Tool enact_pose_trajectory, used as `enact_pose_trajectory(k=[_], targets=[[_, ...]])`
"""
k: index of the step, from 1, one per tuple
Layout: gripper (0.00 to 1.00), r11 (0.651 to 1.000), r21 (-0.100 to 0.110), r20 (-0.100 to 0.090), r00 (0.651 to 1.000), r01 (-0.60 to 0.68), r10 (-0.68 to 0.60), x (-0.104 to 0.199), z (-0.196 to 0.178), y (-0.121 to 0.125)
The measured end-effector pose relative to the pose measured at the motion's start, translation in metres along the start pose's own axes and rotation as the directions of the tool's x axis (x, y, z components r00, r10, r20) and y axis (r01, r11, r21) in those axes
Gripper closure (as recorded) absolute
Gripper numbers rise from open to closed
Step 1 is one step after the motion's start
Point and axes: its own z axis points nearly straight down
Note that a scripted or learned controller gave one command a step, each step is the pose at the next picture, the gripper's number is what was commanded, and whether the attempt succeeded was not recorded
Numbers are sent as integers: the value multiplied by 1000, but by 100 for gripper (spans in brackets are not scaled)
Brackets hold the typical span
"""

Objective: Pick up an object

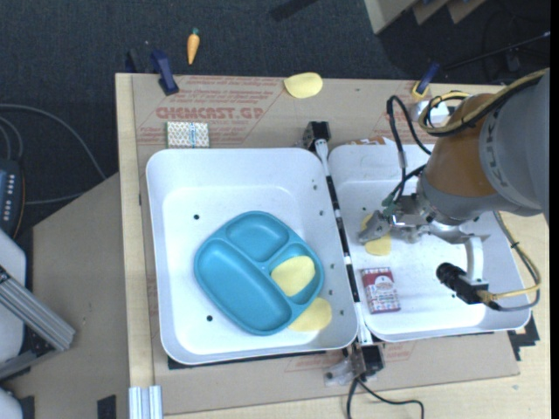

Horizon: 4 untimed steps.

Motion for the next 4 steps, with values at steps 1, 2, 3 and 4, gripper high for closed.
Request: enact_pose_trajectory(k=[1,2,3,4], targets=[[0,1000,0,-1,1000,0,0,3,0,0],[0,1000,-3,1,1000,1,-1,5,0,7],[0,1000,-2,0,1000,1,-1,5,0,6],[0,1000,-3,1,1000,1,-1,4,0,10]])
